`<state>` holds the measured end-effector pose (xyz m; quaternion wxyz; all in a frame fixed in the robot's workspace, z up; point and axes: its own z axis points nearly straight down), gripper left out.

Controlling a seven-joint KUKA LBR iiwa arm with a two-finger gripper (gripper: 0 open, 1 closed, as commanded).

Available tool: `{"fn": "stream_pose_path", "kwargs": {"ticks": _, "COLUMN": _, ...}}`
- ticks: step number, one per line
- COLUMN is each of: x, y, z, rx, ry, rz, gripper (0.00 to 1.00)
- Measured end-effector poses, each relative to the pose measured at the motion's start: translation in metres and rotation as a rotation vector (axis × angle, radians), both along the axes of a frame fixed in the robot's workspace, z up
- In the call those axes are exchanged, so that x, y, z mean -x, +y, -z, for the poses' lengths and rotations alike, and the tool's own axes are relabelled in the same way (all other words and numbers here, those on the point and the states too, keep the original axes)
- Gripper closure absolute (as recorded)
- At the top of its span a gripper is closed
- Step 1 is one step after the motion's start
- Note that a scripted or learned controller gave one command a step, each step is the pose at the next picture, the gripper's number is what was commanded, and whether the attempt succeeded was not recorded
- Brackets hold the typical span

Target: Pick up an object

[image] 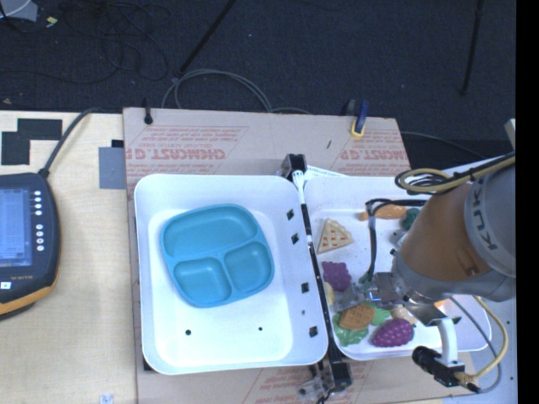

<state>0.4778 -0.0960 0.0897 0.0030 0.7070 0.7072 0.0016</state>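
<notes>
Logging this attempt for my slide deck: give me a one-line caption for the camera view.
KUKA arm reaching low into the right bin among toy foods, while a blue divided tray sits in the left bin.

The bench (pixel 76 326) is pale wood. A cardboard sheet (pixel 253 146) lies on it, bearing two white bins (pixel 160 310) side by side. A pendant (pixel 21 234) rests at the left.

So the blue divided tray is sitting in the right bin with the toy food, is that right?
Not quite. The camera view shows the blue divided tray in the left bin; the toy food, such as the waffle wedge, lies in the right bin.
</notes>
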Motion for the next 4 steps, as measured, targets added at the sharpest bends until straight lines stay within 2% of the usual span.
{"fn": "stream_pose_path", "kwargs": {"ticks": 1, "x": 0.0, "y": -0.008, "z": 0.0, "rx": -0.003, "ry": 0.002, "rz": -0.001, "gripper": 0.0}}
{"fn": "stream_pose_path", "kwargs": {"ticks": 2, "x": 0.0, "y": -0.01, "z": -0.01, "rx": 0.0, "ry": 0.001, "rz": 0.006, "gripper": 1.0}}
{"fn": "stream_pose_path", "kwargs": {"ticks": 3, "x": 0.001, "y": -0.011, "z": -0.009, "rx": -0.001, "ry": 0.003, "rz": 0.008, "gripper": 0.0}}
{"fn": "stream_pose_path", "kwargs": {"ticks": 4, "x": -0.028, "y": -0.105, "z": -0.02, "rx": -0.001, "ry": 0.004, "rz": 0.002, "gripper": 0.0}}
